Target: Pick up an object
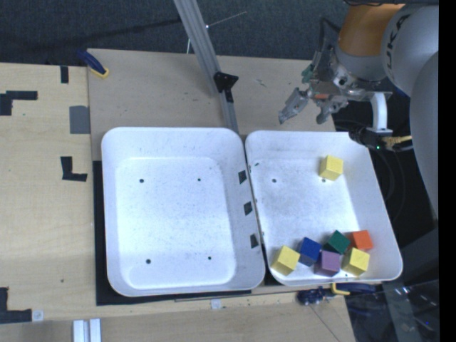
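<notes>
The end effector (308, 105) hangs above the counter (157, 91), just beyond the far rim of the right bin (299, 212). Its fingers are spread apart and nothing lies between them.

Landmark: the right bin. All candidate objects lie inside it.
- Yellow cube (330, 167): alone near the far right corner, well apart from the rest and nearest the end effector.
- Cluster along the near wall: a second yellow cube (286, 259), blue cube (310, 250), purple cube (330, 262), green cube (338, 241), orange cube (362, 240) and a third yellow cube (358, 261), touching or just beside each other.

Handling, as a judgement: the cubes look like small rigid blocks, probably light and not fragile. Flat, smooth faces may slip if gripped off-centre or on an edge.

Recommended grasp: take the lone yellow cube across two opposite side faces, fingers descending on either side of it. It has free room all round. The clustered cubes leave little finger clearance and sit against the wall.
</notes>
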